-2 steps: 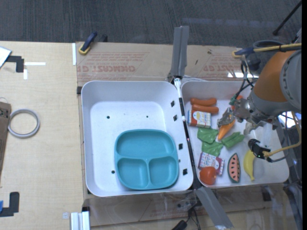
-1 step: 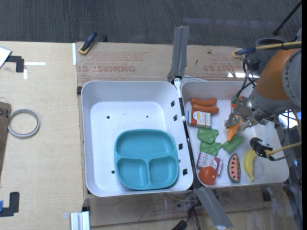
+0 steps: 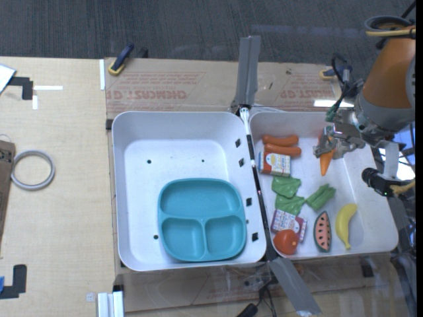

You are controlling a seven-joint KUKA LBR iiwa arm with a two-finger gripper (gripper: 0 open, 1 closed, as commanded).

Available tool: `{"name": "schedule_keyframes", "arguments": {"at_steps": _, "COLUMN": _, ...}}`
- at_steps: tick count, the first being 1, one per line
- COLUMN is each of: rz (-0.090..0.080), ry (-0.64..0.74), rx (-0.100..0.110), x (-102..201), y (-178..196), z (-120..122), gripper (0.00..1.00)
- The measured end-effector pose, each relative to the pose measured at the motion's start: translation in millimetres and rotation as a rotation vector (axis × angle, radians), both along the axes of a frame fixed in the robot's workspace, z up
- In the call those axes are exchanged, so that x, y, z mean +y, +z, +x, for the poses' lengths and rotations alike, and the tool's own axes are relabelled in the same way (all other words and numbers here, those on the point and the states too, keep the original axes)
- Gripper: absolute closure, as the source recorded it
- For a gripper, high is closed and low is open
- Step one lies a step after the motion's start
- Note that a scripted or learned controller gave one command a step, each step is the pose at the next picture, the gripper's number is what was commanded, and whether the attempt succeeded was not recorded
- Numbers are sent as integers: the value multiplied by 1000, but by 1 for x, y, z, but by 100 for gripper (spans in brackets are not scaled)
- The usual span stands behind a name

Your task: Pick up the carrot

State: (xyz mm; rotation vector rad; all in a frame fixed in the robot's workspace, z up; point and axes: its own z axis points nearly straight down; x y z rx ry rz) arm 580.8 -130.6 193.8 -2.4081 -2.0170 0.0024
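1. Pincer [image 3: 328, 145] grips the carrot [image 3: 324, 163], which hangs tip-down above the right bin [image 3: 370, 210], near its far right corner; I see the top between the fingers.
2. Arm's wrist [image 3: 386, 78] is cut off at the frame edge.
3. Cardboard [image 3: 165, 88] under the bins reads "CHEMCAST GP", seen reversed; the food packet [image 3: 277, 164] label is illegible to me.
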Motion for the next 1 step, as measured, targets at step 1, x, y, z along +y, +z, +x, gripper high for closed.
{"name": "schedule_keyframes", "arguments": {"at_steps": 1, "rz": -1, "ry": -22, "rx": -1, "x": -17, "y": 49, "z": -19, "gripper": 100}}
